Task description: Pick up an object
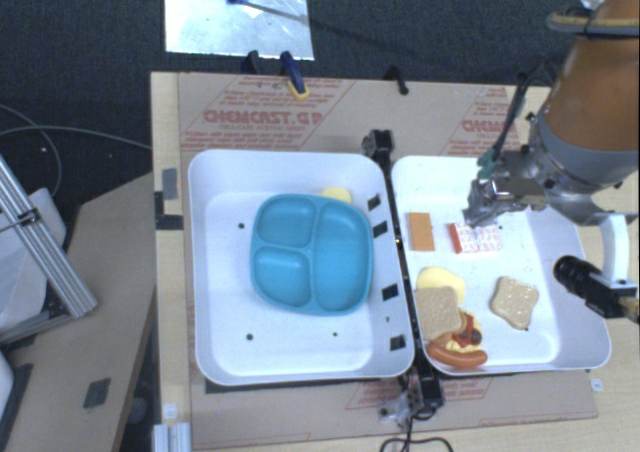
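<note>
The right bin (540, 355) holds several toy foods: an orange cracker (421, 231), a small red-and-white packet (476, 237), a yellow disc (442, 283) partly under a brown bread slice (438, 312), a second bread slice (514, 301) and a hot dog (461, 348) at the front edge. My gripper (482, 206) hangs over the back middle of this bin, its tip just above the red-and-white packet. I see nothing held in it.
The left bin (225, 340) carries a blue divided plate (310, 252) with a yellow item (336, 196) peeking out behind it. A black divider (392, 240) runs between the bins. The arm's grey and orange body (595, 90) looms over the right bin's back right corner.
</note>
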`<state>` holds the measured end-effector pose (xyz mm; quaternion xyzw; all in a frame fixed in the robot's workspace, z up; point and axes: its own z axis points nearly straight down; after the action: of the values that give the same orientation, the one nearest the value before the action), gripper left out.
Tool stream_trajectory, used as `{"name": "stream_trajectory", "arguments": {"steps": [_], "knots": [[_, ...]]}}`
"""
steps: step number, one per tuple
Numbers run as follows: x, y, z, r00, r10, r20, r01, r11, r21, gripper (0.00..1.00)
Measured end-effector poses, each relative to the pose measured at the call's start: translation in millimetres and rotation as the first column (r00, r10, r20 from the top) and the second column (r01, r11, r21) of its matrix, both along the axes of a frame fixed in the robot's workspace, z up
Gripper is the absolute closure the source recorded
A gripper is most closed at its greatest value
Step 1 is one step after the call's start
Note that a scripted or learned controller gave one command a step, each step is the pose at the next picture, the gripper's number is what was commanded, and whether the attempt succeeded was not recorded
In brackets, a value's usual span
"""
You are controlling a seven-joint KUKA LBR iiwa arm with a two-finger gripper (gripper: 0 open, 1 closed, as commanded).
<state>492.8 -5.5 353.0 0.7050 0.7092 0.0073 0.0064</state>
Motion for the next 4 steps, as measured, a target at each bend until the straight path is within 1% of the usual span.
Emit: {"name": "stream_trajectory", "arguments": {"steps": [1, 2, 3, 4], "knots": [[-7, 112, -25, 1.0, 0.009, -0.019, -0.009, 1.0, 0.003, 1.0], [-5, 105, -13, 1.0, 0.004, -0.015, -0.004, 1.0, 0.0, 1.0], [-5, 26, 46, 1.0, -0.01, -0.011, 0.01, 1.0, -0.003, 1.0], [-10, 47, -176, 0.999, -0.005, -0.035, 0.005, 1.0, -0.002, 1.0]]}}
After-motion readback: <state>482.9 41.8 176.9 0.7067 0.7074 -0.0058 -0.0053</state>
